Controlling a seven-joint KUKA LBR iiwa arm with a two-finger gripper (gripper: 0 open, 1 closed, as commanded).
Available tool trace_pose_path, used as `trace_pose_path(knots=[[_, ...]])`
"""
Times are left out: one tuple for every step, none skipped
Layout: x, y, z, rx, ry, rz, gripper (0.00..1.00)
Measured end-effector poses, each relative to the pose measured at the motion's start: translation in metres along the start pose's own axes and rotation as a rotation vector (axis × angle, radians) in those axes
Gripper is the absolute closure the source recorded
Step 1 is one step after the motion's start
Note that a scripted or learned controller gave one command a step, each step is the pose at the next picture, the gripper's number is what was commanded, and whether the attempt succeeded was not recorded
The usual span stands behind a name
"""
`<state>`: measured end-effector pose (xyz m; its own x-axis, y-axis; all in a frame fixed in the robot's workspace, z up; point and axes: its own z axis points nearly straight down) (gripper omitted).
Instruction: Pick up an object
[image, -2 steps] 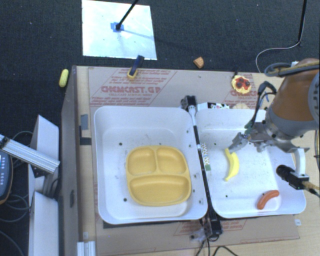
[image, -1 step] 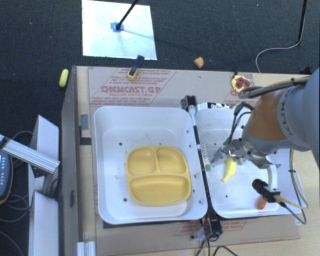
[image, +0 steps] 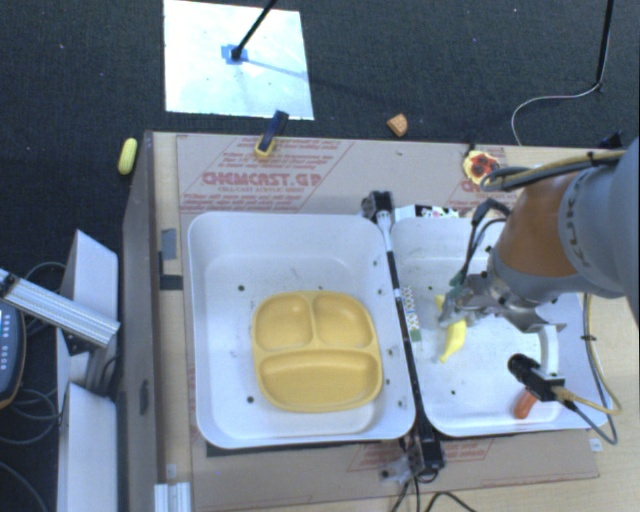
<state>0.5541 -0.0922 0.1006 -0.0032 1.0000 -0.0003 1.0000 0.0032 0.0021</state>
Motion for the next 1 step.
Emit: trace_pose_path(knots=[[0.0822, 0.0040, -0.0848, -0.002, 0.002, -0.002, 1.00]])
